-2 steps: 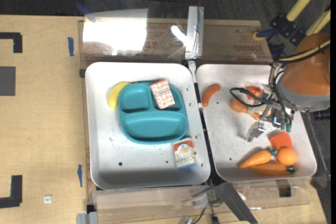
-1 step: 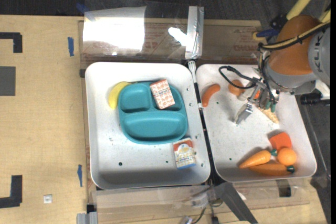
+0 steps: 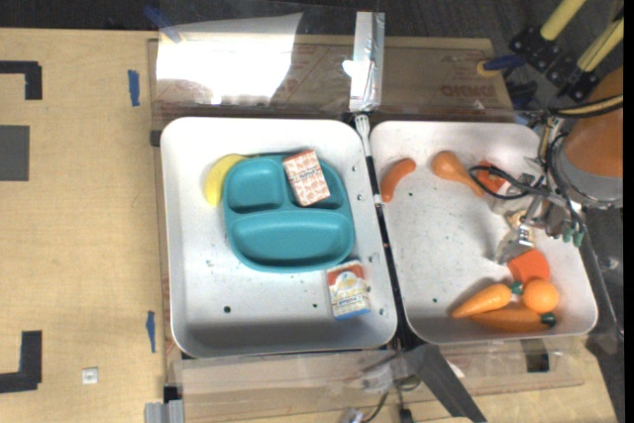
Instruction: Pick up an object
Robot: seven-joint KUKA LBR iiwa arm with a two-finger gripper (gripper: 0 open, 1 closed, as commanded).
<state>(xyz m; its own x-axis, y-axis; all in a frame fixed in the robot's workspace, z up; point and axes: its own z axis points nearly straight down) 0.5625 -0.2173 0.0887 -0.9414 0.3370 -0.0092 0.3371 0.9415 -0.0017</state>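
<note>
My gripper [image 3: 519, 240] hangs low over the right side of the right bin [image 3: 436, 243], at the end of the arm with its orange band [image 3: 597, 149]. Just below it lies a red-orange block [image 3: 529, 265], close to or touching the gripper tip. In front of that sit a round orange fruit [image 3: 541, 295] and a carrot [image 3: 483, 300] on another orange piece [image 3: 510, 320]. Two more orange toy foods, a curved one [image 3: 396, 176] and a club-shaped one [image 3: 452, 166], lie at the bin's back.
The left bin [image 3: 188, 243] holds a teal divided plate [image 3: 287, 218] with a red-and-white packet [image 3: 306, 177] on it, a yellow item [image 3: 216, 175] behind the plate and a small carton [image 3: 348, 292] at the front. Black cables [image 3: 495, 181] run beside the wrist.
</note>
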